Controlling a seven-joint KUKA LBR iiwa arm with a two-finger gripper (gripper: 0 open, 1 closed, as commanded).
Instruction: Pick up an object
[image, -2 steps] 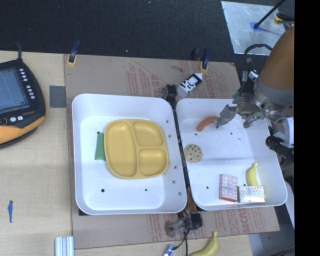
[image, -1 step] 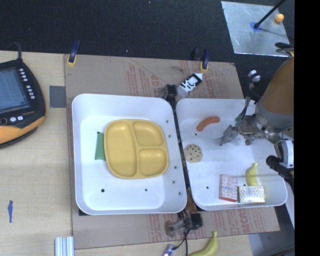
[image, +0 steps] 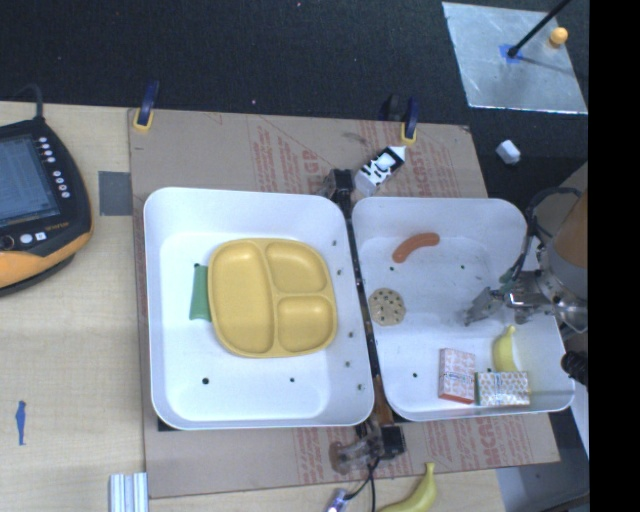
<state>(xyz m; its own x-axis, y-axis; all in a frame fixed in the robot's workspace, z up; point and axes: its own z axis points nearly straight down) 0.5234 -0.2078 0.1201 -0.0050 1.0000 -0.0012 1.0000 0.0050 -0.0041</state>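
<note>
Objects for picking are being kept in the right bin (image: 440, 215), and none is being carried yet. Largest of all on the bench, a brown cardboard sheet (image: 300, 140) is being used as a base under both bins. On it, the left bin (image: 180, 390) is being taken up mostly by a yellow divided plate (image: 270, 297), with a green item (image: 199, 292) being partly hidden under the plate's left edge. A handheld control pendant (image: 35, 205) is being left at the far left of the wooden bench.

Inside the right bin, smaller things are being spread well apart: an orange sausage-shaped piece (image: 415, 246) near the back, a round speckled cookie (image: 386, 306) by the left wall, a red-and-white carton (image: 457, 375) and a patterned packet (image: 503, 388) just beside each other at the front, and a yellow banana-like piece (image: 505, 349) just above the packet. Another banana (image: 418, 492) is being left outside the bins, at the front of the cardboard.

The gripper (image: 490, 303) is being held low over the right side of that bin, near the yellow piece. Its fingers are seen spread apart, and nothing is being gripped between them.

Progress is being judged as early: an approach is being made, while the closing on an object and the lift are being left to do. The yellow piece is being judged the likeliest target, being nearest.
</note>
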